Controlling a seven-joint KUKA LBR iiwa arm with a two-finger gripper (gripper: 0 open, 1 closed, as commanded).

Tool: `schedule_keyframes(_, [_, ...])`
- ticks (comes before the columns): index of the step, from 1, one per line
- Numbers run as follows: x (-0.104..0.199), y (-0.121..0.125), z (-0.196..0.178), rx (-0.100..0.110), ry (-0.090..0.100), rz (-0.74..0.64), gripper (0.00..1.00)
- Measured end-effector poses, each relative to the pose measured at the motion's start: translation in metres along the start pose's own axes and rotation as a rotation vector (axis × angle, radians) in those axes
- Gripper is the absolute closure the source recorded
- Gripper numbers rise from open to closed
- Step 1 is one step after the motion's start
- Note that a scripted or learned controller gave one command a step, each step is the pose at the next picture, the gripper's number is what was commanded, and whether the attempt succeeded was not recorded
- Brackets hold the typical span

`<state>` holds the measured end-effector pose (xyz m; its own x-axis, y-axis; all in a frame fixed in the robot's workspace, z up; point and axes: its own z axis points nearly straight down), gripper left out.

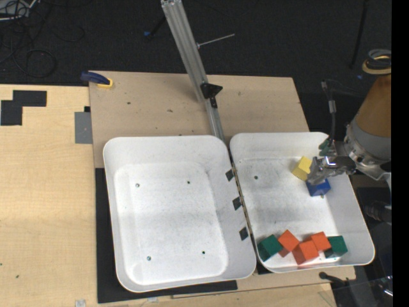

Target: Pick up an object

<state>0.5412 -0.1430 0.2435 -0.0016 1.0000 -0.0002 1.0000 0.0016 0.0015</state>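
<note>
My gripper [327, 165] hangs over the right side of the right bin [281, 147], reaching in from the right edge. A blue block [318, 187] sits directly under it, touching or nearly touching the gripper's tip. A yellow block [302, 167] lies just to the left of the gripper. Along the bin's near edge sits a cluster: a green block [269, 245], three orange blocks [289, 240] [305, 252] [320, 240], and another green block [337, 245].
The left bin [128, 155] stands beside the right one, joined by black clips [237, 203]. A metal rail [192, 56] slants from the back down to the bins' junction. The arm's grey body with the orange band [377, 117] looms at the right.
</note>
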Motion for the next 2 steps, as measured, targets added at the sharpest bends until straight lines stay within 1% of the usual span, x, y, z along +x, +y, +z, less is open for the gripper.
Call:
schedule_keyframes(1, [0.054,-0.006,-0.007,0.005,0.003,-0.003,1.0])
schedule_keyframes(2, [0.101,-0.015,0.007,0.006,0.003,-0.002,1.0])
